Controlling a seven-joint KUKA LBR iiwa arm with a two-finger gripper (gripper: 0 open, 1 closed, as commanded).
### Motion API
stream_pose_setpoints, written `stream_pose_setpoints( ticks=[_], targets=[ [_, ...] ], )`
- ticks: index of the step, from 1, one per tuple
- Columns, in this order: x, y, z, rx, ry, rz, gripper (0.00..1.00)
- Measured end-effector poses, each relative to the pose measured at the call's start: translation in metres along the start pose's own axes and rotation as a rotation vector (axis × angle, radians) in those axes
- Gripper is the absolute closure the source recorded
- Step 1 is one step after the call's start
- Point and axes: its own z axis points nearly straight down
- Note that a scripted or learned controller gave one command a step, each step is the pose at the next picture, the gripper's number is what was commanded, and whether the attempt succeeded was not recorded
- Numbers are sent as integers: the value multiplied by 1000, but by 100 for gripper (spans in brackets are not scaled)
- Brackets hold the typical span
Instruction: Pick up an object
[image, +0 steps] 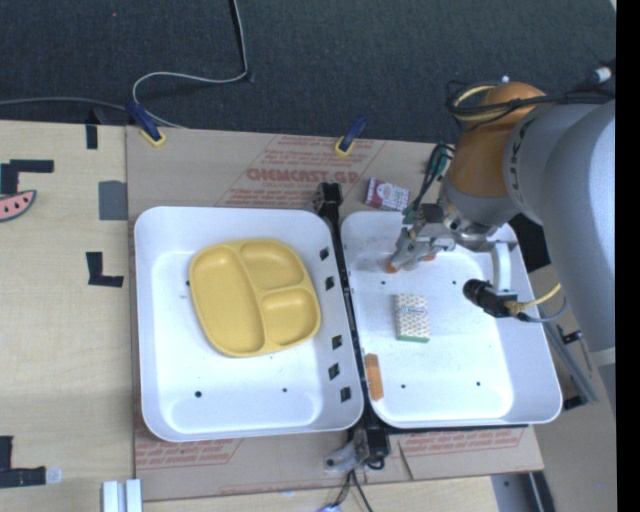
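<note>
My gripper (408, 250) is low over the far left part of the right bin (500, 390), reaching in from the grey arm with its orange band. A small orange piece (396, 266) shows right at the gripper's tip; I cannot tell whether it is held or lying on the bin floor. A pale speckled sponge-like block (411, 316) lies in the middle of the right bin, a short way in front of the gripper. An orange stick-shaped object (373, 376) rests against the bin's left wall near the front.
A yellow divided plate (256, 296) lies in the left bin (170, 400). A small red and white packet (385, 193) sits on the cardboard behind the right bin. A black clip and cable (490, 296) hang from the arm over the right bin.
</note>
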Motion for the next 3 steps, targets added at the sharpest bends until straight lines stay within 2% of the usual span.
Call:
stream_pose_setpoints(
  ticks=[1, 2, 3],
  targets=[
    [0, 0, 0, 0, 0, 0, 0],
    [1, 0, -9, 1, 2, -1, 100],
    [1, 0, -9, 1, 2, -1, 0]
  ],
)
